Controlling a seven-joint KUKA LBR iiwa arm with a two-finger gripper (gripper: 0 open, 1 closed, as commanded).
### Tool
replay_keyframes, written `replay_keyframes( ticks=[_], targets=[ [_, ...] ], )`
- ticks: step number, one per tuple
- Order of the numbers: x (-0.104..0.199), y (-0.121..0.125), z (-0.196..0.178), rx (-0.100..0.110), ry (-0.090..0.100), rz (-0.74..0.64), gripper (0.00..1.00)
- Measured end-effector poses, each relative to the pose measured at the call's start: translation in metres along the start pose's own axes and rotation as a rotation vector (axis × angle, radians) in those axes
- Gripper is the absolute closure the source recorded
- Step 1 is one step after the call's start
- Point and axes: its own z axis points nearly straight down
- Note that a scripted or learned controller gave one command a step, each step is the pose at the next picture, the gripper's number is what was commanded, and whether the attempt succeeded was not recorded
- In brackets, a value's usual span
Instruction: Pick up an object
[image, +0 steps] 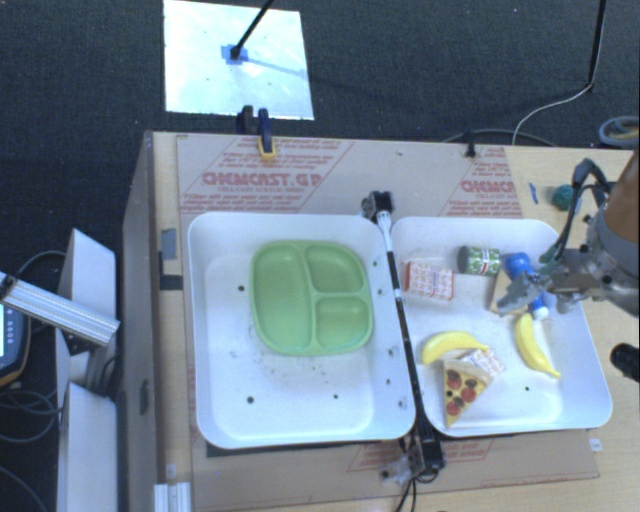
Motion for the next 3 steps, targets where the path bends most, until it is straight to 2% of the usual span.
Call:
replay_keyframes(
  ticks=[1, 2, 3],
  targets=[
    [-0.048, 0.039, 0.108, 0.003, 0.001, 0.002, 0.00],
    [-0.090, 0.035, 0.182, 0.004, 0.001, 0.003, 0.00],
    [-0.090, 0.038, 0.169, -0.004, -0.001, 0.000, 1.00]
  ],
)
